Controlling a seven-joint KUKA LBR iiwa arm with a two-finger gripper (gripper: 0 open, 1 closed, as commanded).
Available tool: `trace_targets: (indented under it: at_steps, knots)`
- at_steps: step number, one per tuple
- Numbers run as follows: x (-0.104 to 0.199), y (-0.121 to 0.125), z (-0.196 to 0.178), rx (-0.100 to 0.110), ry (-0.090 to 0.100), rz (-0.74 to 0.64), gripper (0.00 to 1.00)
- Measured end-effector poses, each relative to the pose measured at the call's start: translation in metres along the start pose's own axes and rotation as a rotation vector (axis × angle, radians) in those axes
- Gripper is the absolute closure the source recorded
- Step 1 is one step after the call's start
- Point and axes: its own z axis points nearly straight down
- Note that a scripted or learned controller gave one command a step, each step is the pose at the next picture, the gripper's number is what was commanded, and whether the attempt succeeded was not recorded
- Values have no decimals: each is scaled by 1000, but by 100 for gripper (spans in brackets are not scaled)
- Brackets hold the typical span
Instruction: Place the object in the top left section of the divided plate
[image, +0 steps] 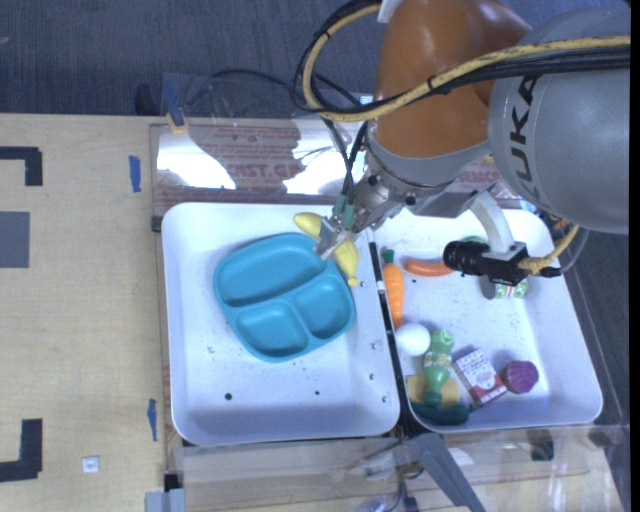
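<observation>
We see the gripper (333, 235) hanging low over the left bin (190, 300), right at the upper right rim of the blue plate (285, 295). A yellow banana (345, 258) lies there on the bin floor, just beside the plate's edge and touching or nearly touching it. One pale yellow end shows above the gripper's tip and the fuller end below it, so the tip sits across the fruit's middle. Whether the jaws are open or already pinching the banana we cannot tell; the tip is small and partly merges with the fruit.

We judge the banana to be the object in hand, since the gripper is aimed at nothing else. It is not yet in any section. The plate lies turned on a slant, with its one long section toward the upper left and two smaller ones below and to the right, so the target is close to the fruit.

In the right bin (560, 400) the rest sits well apart: a carrot (394, 290), a white egg (412, 340), a purple piece (520, 377) and a small carton (476, 372). A black fitting (480, 258) on the arm hangs over that bin.

A curved, smooth fruit gripped across its middle may roll or slip, we think.
</observation>
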Motion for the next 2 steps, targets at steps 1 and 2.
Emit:
trace_targets:
  at_steps: [1,2]
  knots:
    - [-10,-59,10,6,2,-405,100]
    - [-40,-28,19,2,-1,-515,100]
